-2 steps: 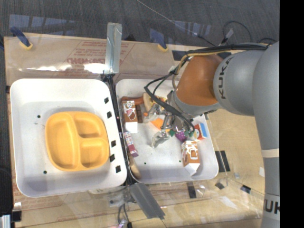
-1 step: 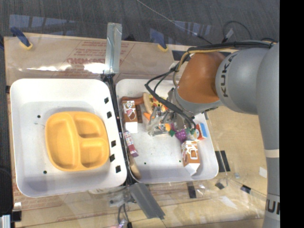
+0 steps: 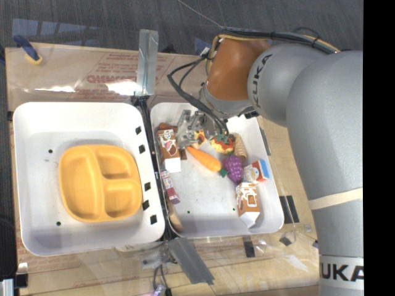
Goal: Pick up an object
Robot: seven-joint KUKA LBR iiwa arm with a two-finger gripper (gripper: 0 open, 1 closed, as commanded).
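My gripper (image 3: pixel 192 130) is down in the right bin (image 3: pixel 210 217), in its upper left part. It hangs just above the left end of an orange toy carrot (image 3: pixel 207 159). A brown and white carton (image 3: pixel 168 144) lies just to its left. A red and yellow toy (image 3: pixel 223 142) lies just to its right. Nothing is seen held. Purple grapes (image 3: pixel 233 168) lie at the carrot's right end.
A tan cone (image 3: pixel 240 147), a blue and red box (image 3: pixel 260 170) and a brown and white carton (image 3: pixel 248 202) lie along the right bin's right side. A purple packet (image 3: pixel 170 189) lies by its left wall. The left bin (image 3: pixel 31 227) holds a yellow divided plate (image 3: pixel 99 181).
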